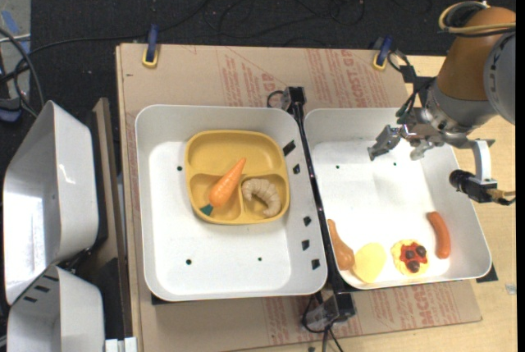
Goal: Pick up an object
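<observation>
My gripper [401, 145] hangs over the upper part of the right bin [361, 170], open, with nothing between its fingers. The bin's objects lie along its near edge, well below the gripper. They are a red sausage [441, 234], a small round piece with red and dark toppings [410, 256], a pale yellow disc [369, 261] and an orange drumstick-shaped piece [339, 243]. In the left bin [164, 244] a yellow divided plate [205, 147] holds an orange carrot [227, 182] and a beige shrimp [263, 196].
A black divider with clips [305, 186] runs between the two bins. The grey arm with its orange band [476, 47] comes in from the upper right. Cables [480, 186] hang by the right bin's rim. White containers [49, 194] stand off the bench at the left.
</observation>
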Robot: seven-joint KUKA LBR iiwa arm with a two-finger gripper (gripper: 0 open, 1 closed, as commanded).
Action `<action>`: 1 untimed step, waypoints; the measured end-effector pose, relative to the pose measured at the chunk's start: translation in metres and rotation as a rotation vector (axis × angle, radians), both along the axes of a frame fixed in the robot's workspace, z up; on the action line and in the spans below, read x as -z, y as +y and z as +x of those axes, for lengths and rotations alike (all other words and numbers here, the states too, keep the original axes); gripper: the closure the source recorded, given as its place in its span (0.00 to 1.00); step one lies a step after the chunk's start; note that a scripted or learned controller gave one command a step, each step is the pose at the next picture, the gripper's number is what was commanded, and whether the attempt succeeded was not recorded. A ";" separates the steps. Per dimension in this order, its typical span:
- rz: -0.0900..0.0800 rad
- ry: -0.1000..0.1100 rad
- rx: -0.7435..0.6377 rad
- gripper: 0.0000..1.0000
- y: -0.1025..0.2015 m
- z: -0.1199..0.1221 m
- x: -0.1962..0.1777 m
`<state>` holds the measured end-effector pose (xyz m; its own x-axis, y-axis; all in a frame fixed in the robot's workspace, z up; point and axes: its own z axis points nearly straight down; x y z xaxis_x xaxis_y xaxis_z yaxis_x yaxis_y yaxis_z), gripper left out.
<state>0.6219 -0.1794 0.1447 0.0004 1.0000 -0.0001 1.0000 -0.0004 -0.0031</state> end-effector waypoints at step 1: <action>0.001 0.001 0.000 0.00 0.001 -0.001 0.054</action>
<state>0.6211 -0.1786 0.0911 0.0004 1.0000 0.0005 1.0000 -0.0004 -0.0041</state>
